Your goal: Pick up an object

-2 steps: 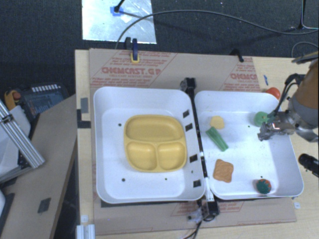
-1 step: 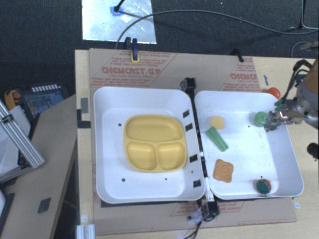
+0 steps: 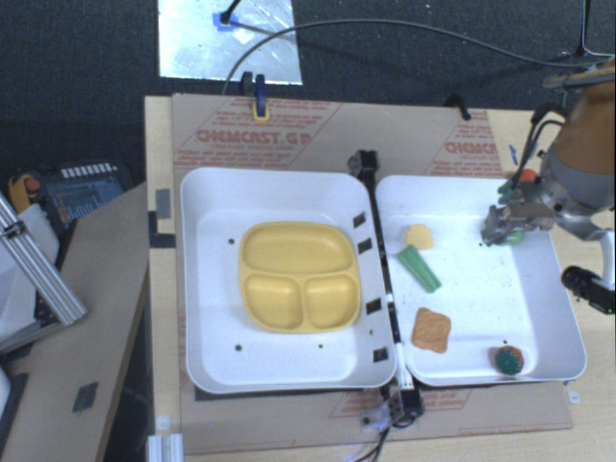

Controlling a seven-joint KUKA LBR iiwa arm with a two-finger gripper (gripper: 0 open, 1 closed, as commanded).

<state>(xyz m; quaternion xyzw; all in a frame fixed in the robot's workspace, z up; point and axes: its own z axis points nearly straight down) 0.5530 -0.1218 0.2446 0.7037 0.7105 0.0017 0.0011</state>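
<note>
**A:** What sits on the bench?

**B:** Two shallow white bins side by side. The left bin (image 3: 202, 287) holds a yellow divided tray (image 3: 298, 275) lying flat near its middle. The right bin (image 3: 549, 287) holds four small things: a pale yellow lump (image 3: 419, 236) near the bin's 10 o'clock, a green stick (image 3: 420, 268) just below it and lying at a slant, an orange-brown piece (image 3: 431, 330) toward 7 o'clock, and a small round red-and-green thing (image 3: 508, 359) at 5 o'clock near the front wall.

**A:** And the arm?

**B:** It reaches in from 3 o'clock. The gripper (image 3: 502, 227) hangs over the right bin's upper right part, well apart from all four things. Something greenish shows at its tip, too small to name.

**A:** Is it grasping anything?

**B:** I cannot tell; the tip is blurred and dark.

**A:** Anything around the bins?

**B:** Brown printed cardboard (image 3: 289, 128) lies under them, and a black cable (image 3: 414, 32) runs across the dark floor at 12 o'clock.
</note>
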